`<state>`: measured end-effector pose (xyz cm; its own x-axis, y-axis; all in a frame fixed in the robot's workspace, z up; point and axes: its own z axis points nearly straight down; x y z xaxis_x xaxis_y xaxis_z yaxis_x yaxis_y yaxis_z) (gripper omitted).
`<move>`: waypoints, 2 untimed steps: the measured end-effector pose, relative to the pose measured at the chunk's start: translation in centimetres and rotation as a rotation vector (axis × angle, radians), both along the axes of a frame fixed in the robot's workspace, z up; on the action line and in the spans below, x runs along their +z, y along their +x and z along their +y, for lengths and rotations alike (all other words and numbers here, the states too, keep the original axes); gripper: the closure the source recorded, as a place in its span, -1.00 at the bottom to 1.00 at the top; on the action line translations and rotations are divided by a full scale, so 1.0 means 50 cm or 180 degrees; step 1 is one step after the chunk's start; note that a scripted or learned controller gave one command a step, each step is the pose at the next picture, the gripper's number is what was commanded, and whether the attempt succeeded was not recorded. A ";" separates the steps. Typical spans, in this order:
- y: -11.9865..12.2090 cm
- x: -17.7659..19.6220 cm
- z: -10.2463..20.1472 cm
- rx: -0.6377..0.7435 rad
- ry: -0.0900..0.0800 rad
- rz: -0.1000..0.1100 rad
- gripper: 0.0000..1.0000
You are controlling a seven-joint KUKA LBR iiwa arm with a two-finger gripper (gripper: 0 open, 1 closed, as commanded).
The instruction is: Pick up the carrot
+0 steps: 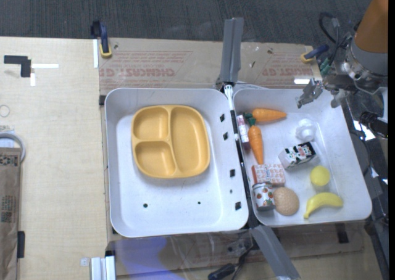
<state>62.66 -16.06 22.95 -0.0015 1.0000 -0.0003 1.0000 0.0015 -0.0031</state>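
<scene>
The gripper (pixel 310 92) hovers over the right bin's (pixel 345 143) far edge, grip unclear; a carrot (pixel 269 114) lies near it.

Two orange carrots lie in the right bin: one carrot (pixel 269 114) sideways near the back, another carrot (pixel 255 143) lengthwise below it.

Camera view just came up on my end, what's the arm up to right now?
The arm's gripper hovers over the far right corner of the right bin, with nothing visibly in it. Two carrots lie untouched near that bin's left wall: one pointing across, one lengthwise. The yellow plate sits in the left bin.
</scene>
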 end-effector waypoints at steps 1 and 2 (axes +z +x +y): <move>0.046 -0.096 0.112 0.1000 0.0002 -0.0004 -1.00; 0.065 -0.076 0.188 0.0872 -0.0001 -0.0010 -1.00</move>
<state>65.91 -6.65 19.17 -0.2719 0.9623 -0.0010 0.9623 0.2719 0.0001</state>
